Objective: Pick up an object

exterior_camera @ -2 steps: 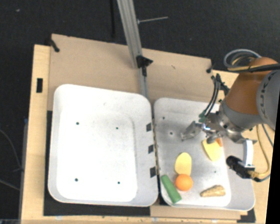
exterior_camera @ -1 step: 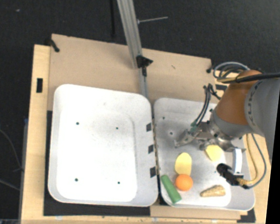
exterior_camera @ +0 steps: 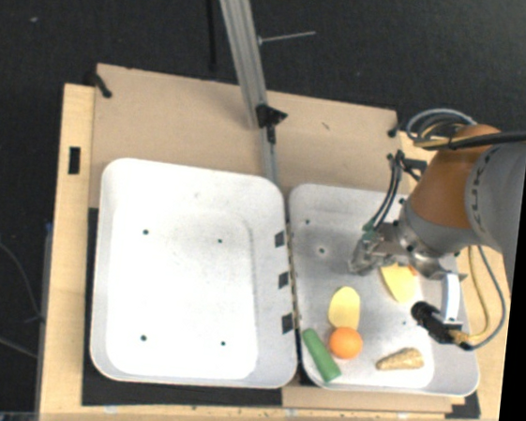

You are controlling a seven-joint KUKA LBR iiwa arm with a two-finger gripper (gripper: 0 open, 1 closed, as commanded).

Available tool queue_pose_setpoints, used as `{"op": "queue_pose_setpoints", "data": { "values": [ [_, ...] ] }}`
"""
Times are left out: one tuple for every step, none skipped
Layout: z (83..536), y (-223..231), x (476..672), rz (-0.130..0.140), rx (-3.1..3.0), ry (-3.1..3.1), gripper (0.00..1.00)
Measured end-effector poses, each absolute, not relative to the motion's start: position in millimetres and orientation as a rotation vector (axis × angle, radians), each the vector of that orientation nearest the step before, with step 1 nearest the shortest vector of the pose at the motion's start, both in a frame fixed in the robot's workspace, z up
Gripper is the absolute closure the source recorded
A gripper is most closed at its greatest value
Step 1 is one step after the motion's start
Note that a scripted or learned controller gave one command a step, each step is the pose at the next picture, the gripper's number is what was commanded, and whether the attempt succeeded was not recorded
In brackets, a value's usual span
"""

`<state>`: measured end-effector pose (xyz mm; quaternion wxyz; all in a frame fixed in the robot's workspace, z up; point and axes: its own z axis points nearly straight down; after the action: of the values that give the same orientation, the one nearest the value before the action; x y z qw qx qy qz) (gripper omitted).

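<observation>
The left bin (exterior_camera: 190,272) offers wide open floor, with nothing standing between its walls. The right bin (exterior_camera: 327,231) is tighter: the arm (exterior_camera: 449,193) hangs over its far right part, and the gripper (exterior_camera: 368,256) sits low near the middle. Toward the near edge lie a yellow piece (exterior_camera: 345,308), an orange ball (exterior_camera: 346,343), a green stick (exterior_camera: 320,355) against the left wall, and a tan wedge (exterior_camera: 401,360). The bin's far left corner stays bare. A slanted metal pole (exterior_camera: 248,52) crosses above the table's (exterior_camera: 67,230) far side.
</observation>
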<state>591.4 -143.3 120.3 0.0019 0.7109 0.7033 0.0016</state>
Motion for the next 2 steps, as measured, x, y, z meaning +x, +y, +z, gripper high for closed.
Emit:
{"op": "queue_pose_setpoints", "data": {
  "values": [
    [165.6, -147.8, 588.1, 0.005, 2.224, 2.211, 1.00],
    [229.0, -153.3, 594.5, 0.007, 2.213, 2.218, 1.00]
  ]
}}
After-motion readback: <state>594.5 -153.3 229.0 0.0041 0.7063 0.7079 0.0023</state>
